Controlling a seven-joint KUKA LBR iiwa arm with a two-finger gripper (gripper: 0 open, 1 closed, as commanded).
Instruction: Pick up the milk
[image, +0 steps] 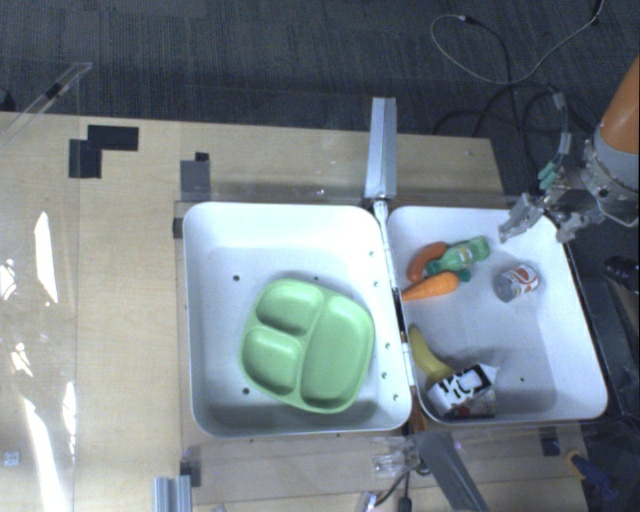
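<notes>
Milk carton (465, 388) lay tipped at front edge of right bin (570, 330), touching banana (428, 356). Farther back: carrot (431, 288), green bottle (462, 255), small can (516, 281). Left bin (215, 300) held green divided plate (308, 345). Pincer (540, 217) hovered over right bin's back right corner, spread open, gripping nothing.

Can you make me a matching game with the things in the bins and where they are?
Things:
1. tray
2. milk
3. can
4. bottle

Places:
A. near edge of the right bin, beside the banana
B. left bin
C. far part of the right bin, by the carrot
D. right bin, right of the bottle

Pairs: 1-B, 2-A, 3-D, 4-C
</notes>
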